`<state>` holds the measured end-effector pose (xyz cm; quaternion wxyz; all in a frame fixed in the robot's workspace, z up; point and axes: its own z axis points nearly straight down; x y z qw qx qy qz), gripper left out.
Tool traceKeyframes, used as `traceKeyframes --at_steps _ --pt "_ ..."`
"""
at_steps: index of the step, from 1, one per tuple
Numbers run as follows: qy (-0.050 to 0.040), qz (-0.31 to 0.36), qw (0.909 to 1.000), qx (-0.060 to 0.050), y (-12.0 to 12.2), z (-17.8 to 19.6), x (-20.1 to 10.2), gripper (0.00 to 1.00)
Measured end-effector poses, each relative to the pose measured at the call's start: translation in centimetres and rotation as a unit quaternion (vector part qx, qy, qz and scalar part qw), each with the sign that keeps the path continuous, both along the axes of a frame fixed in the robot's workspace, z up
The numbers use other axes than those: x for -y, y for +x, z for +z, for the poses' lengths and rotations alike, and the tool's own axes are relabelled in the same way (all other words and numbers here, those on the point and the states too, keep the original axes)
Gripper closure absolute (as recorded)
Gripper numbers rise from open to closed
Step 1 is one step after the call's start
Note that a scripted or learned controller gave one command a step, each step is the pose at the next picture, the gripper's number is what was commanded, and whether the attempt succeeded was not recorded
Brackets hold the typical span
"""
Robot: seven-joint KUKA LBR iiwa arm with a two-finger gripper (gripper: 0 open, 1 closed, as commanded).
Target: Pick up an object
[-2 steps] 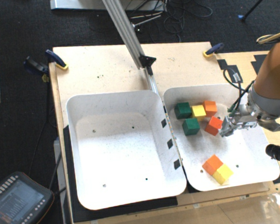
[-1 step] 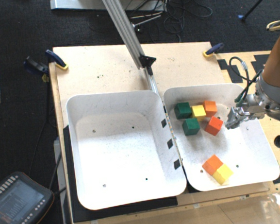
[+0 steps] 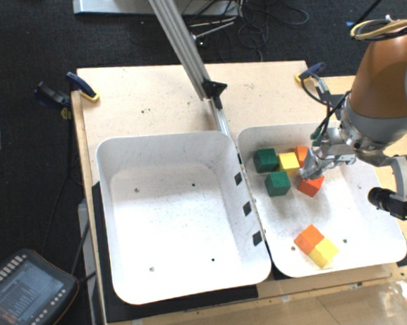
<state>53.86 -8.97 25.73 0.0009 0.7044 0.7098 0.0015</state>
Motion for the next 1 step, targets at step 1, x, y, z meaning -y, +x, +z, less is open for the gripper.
traceKeyframes --at_steps 1 --pt "0.0001 0.0 1.0 -0.001 0.48 -0.12 -4.49 1.0"
